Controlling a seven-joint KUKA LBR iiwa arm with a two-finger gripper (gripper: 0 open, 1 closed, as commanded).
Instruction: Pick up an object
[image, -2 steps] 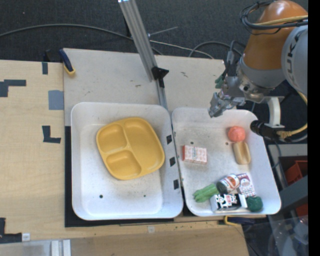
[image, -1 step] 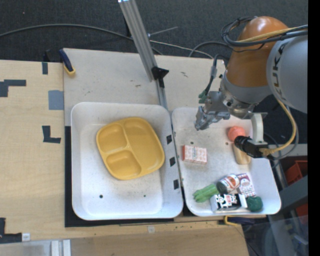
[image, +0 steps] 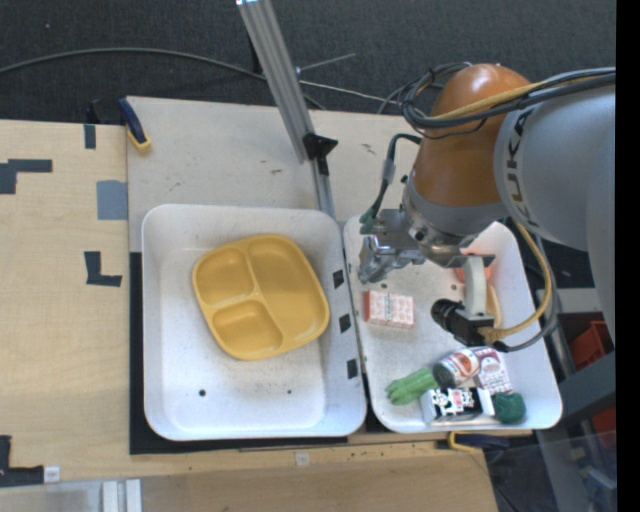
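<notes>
End effector (image: 378, 262) above right white bin (image: 535, 395)

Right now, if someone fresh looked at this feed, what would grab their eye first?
Probably the yellow tray, alone in the left bin, and the big grey arm with its orange band reaching in from the right. Its gripper hangs over the right bin, just above a small pink box. A clutter of small items, including a can and a green toy, sits at that bin's near end.
</notes>
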